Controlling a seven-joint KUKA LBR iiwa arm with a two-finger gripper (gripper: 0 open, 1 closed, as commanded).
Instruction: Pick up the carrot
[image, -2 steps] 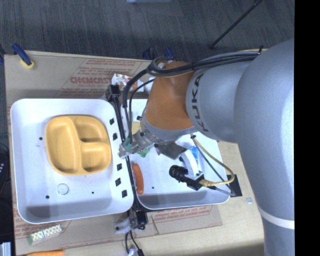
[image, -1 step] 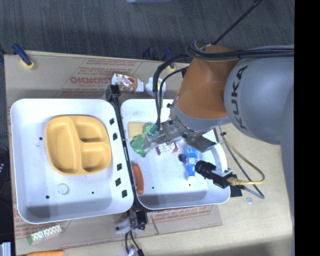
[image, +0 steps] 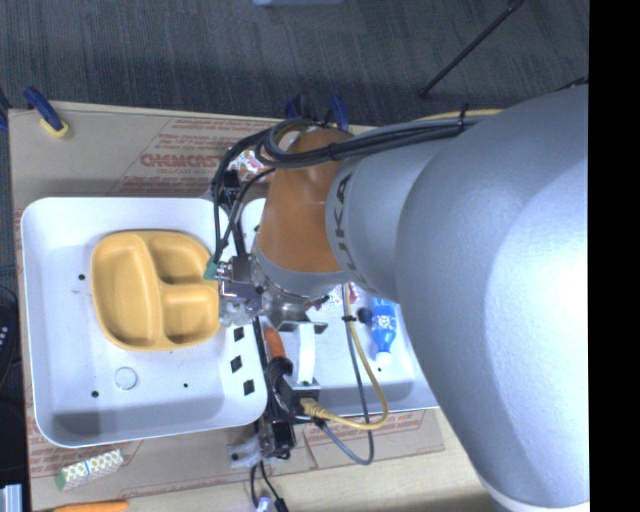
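While the big grey arm (image: 480, 270) fills the right side of the camera view, its orange band (image: 300, 215) sits over the seam between the two white bins, and the end effector (image: 272, 345) hangs just below that band, pointing down at the inner edge of the right bin (image: 400, 385). A short orange piece, which looks like the carrot (image: 272, 343), shows right at the end effector's tip, close against the wall between the bins. Whether the carrot is clamped between the end effector's two sides or only lies beside them cannot be told, because the wrist and cables (image: 350, 420) cover that spot.

The left bin (image: 60, 330) holds a yellow divided tray (image: 150, 290), lying flat in its upper middle with its right edge near the wrist. In the right bin, a blue and white object (image: 382, 328) lies just beside the arm; what it is cannot be made out. A yellow cable loops from the wrist down across the front rim of the right bin.

Both bins rest on brown printed cardboard (image: 170, 150) that covers the counter. A blue clamp (image: 45, 110) grips the cardboard at its far left corner.
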